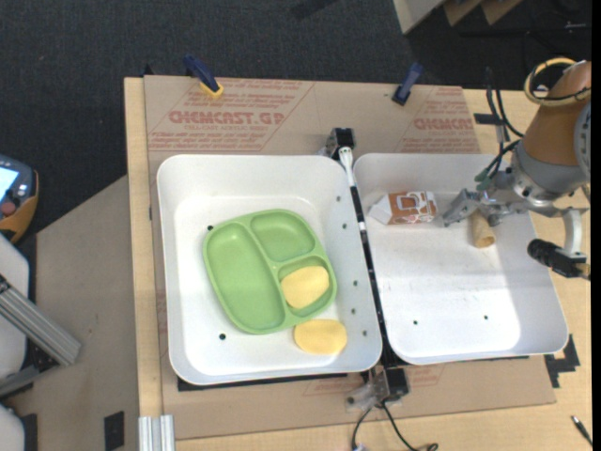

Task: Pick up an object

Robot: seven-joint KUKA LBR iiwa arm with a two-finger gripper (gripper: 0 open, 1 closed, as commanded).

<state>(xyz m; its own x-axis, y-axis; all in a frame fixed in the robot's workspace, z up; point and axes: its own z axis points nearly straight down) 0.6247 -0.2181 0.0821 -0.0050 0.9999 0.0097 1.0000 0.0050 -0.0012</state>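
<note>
While the arm reaches in from the right, the gripper [477,207] is seen low over the right bin [470,318] near its far rim; open floor lies nearer the camera; finger spread cannot be told; a small tan object [484,236] sits just beside it; a white packet [406,208] lies to the left; a green tray [254,271] and two yellow pieces [319,335] are found in the left bin [183,252].

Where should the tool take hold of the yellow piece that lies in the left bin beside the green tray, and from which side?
Grip the yellow piece across its short width, coming straight down from above. It lies flat as a low oval, long axis left to right, with the green tray close behind it and the bin wall near in front.
</note>
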